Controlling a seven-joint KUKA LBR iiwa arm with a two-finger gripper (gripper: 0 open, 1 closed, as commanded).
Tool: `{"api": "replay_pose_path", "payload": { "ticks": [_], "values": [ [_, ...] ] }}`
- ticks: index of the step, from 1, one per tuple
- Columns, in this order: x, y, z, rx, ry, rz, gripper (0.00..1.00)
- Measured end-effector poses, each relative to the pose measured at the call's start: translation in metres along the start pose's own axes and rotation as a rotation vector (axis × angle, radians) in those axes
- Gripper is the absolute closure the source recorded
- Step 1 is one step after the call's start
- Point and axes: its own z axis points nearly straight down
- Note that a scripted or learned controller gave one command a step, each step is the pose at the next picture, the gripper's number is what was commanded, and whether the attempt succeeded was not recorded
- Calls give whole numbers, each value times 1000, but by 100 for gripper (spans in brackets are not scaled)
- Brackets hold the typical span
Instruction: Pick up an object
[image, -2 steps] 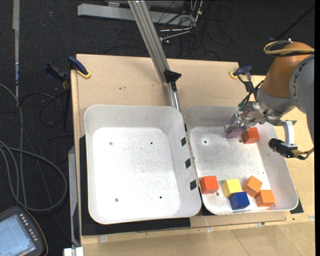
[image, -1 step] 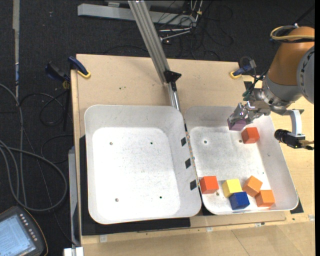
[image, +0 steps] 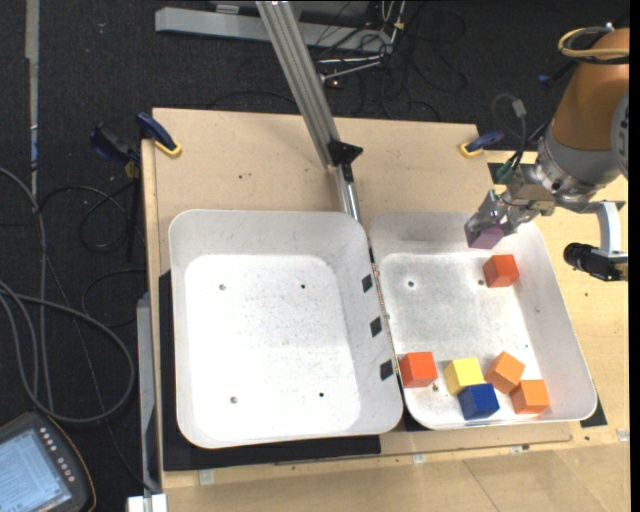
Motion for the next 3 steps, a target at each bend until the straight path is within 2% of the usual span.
{"api": "replay_pose_path", "payload": {
  "ticks": [1, 2, 3],
  "values": [
    [50, -19, 7, 7, 4, -3, 100],
    [107, -26, -4, 7, 5, -5, 100],
    [164, -38, 3, 9, 5, -5, 100]
  ]
}}
